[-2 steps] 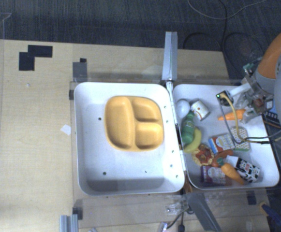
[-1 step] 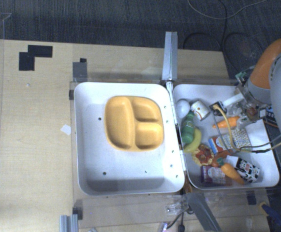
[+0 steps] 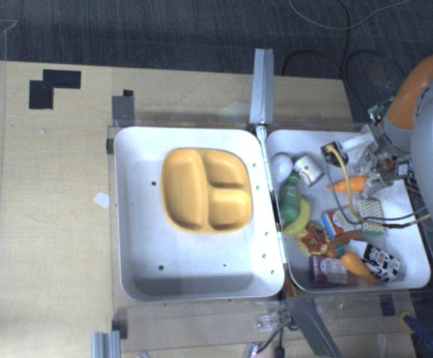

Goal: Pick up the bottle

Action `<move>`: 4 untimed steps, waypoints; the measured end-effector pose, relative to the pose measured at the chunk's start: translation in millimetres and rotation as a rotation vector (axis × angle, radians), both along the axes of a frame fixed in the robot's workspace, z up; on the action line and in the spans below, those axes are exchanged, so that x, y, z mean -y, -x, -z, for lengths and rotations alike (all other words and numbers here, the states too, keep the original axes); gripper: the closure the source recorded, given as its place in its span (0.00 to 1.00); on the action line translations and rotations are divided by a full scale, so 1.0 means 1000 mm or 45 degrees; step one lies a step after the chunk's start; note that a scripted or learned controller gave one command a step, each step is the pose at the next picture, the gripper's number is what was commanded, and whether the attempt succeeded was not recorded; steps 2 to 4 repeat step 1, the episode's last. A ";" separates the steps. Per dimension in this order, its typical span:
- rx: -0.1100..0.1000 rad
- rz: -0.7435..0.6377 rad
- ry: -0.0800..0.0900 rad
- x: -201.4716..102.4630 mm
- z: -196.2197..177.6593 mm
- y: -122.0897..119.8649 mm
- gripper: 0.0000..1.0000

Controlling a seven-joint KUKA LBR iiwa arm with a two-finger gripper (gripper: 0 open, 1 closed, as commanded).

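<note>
The green bottle [image 3: 291, 196] lies along the left wall of the right bin [image 3: 423, 274], its cap pointing toward the far side. A yellow banana [image 3: 300, 216] rests against its near end. My gripper [image 3: 382, 167] hangs over the right bin's far right part, well to the right of the bottle and apart from it, above an orange carrot [image 3: 350, 185]. Cables and the wrist body clutter the gripper's tip. The arm's orange band [image 3: 417, 88] rises behind it.
The right bin also holds a white egg-shaped object [image 3: 281, 166], a small can [image 3: 308, 169], a purple packet [image 3: 326, 270], a second carrot [image 3: 356, 265] and several small packages. A yellow divided tray [image 3: 206, 189] sits in the left bin [image 3: 138, 259]. A metal post [image 3: 262, 88] stands between the bins.
</note>
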State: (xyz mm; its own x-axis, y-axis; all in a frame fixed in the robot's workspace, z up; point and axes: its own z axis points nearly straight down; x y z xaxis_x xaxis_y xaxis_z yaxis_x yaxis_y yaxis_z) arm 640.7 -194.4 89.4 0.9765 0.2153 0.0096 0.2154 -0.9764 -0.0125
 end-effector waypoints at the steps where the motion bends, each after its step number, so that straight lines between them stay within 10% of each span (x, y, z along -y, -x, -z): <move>1: 0.006 -0.345 0.010 0.002 0.000 -0.020 1.00; 4: 0.006 -0.345 0.010 0.002 0.000 -0.020 1.00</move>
